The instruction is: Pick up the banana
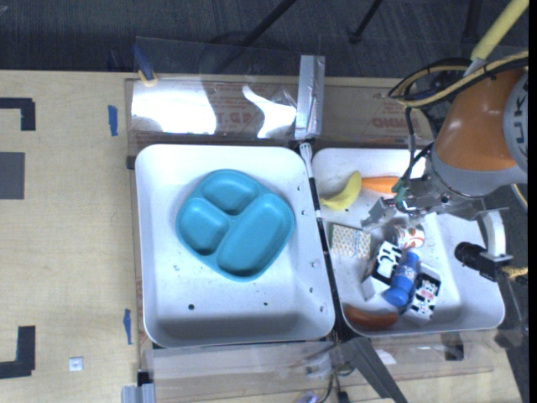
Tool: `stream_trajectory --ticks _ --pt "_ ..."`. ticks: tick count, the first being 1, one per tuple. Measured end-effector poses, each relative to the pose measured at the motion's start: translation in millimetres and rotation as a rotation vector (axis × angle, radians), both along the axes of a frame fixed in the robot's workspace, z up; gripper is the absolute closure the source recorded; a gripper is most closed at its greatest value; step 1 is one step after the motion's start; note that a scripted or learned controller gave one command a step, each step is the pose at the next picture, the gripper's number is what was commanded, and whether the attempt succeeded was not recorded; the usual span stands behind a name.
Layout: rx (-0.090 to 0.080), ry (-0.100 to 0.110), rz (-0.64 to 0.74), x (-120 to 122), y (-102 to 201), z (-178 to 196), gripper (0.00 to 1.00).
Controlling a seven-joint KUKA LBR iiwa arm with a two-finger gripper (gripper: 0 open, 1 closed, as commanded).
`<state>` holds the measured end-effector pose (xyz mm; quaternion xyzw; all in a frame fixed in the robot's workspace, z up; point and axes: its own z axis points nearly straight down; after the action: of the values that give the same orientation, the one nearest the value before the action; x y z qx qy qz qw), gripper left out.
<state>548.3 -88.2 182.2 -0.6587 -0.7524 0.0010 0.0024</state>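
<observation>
Hovering right of the banana [342, 193], claw [394, 208] state unclear; shift left, descend across its curve, clearing the carrot [382, 185].

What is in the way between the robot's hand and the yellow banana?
Nothing visible blocks it. The banana lies near the back left corner of the right bin, its top bare. The gripper sits just to its right, with the carrot beside the banana, touching its end, not on top of it.
</observation>
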Motion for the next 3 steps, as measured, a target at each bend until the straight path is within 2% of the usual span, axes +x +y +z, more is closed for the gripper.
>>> stream_trajectory --ticks 1,2,3 --pt "-0.002 -0.005 0.057 119 -42 -21 0.0" --pt "-0.001 -0.001 0.035 34 2 0 0.0" --pt "0.0 0.0 0.122 18 61 0 0.0"
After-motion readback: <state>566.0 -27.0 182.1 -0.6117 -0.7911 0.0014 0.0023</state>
